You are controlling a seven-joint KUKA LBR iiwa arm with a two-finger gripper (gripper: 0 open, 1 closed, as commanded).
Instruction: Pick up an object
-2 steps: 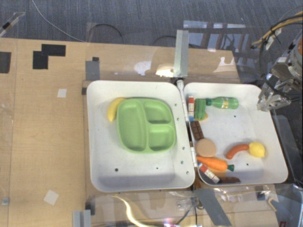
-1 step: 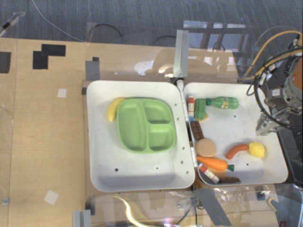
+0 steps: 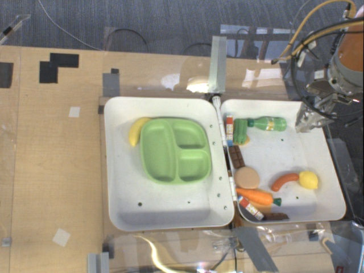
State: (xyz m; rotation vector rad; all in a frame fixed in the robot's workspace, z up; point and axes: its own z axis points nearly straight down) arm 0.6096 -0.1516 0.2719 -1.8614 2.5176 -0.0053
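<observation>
**White bin, gripper at its far right corner**

White plastic sets the landmark — the right bin [image 3: 318, 152], largest of what matters here. Above its far right corner hangs the grey arm [image 3: 344, 67], the gripper [image 3: 310, 121] low at the rim; whether it is open or closed I cannot tell. Nothing sits in it.

The nearest candidate is the green bottle [image 3: 267, 124], along the bin's far wall, just left of the gripper, its long axis running left–right. Nearer the front lie the carrot [image 3: 257, 197], sausage [image 3: 284, 180] and lemon [image 3: 309, 180].
</observation>
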